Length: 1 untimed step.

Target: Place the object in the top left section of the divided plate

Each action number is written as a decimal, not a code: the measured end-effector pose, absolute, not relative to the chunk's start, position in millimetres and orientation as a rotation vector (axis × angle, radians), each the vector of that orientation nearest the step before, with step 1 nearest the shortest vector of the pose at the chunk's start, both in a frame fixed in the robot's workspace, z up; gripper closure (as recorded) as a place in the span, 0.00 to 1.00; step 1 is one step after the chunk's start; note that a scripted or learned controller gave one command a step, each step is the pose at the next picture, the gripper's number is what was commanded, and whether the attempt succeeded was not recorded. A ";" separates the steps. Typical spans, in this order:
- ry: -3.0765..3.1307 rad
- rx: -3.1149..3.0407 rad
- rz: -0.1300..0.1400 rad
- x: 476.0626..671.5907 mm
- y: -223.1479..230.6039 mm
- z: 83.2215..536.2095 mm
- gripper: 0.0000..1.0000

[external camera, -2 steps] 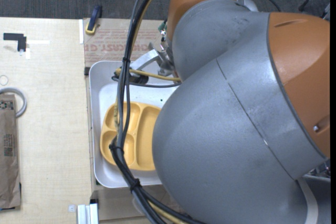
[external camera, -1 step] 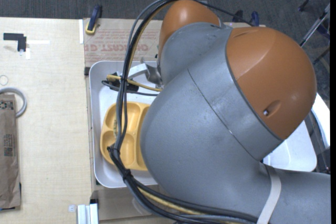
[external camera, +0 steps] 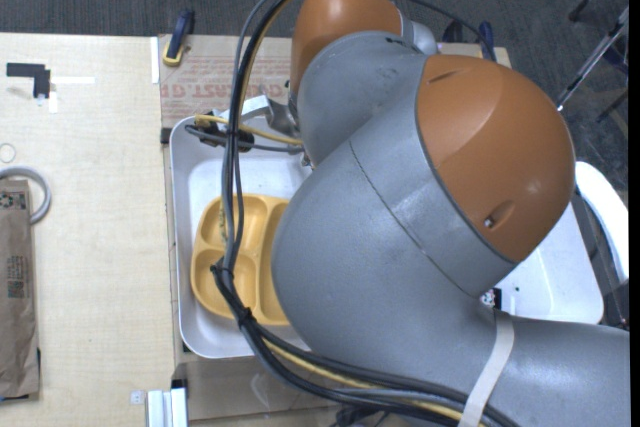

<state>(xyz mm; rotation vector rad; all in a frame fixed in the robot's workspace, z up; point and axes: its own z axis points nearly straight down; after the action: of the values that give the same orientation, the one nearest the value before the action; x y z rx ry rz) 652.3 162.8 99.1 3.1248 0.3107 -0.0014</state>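
Observation:
A yellow divided plate (external camera: 232,260) lies in the left white bin (external camera: 184,215), with its left sections showing and its right part hidden under the arm. The big grey and orange arm (external camera: 420,215) covers most of both bins. The gripper sits somewhere beneath the arm near the bin's far edge, hidden from me. I see no loose object in the plate's visible sections.
Black cables (external camera: 236,115) loop from the arm down across the plate. A wooden bench top (external camera: 80,165) spreads to the left, bearing a brown paper bag (external camera: 18,285). Part of the right bin (external camera: 600,205) peeks out at the right.

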 end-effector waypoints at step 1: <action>0.309 3.125 0.000 652.5 162.7 99.4 0.00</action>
<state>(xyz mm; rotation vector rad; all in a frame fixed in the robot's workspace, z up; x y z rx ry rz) 652.5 162.7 99.4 3.1251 0.3093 -0.0002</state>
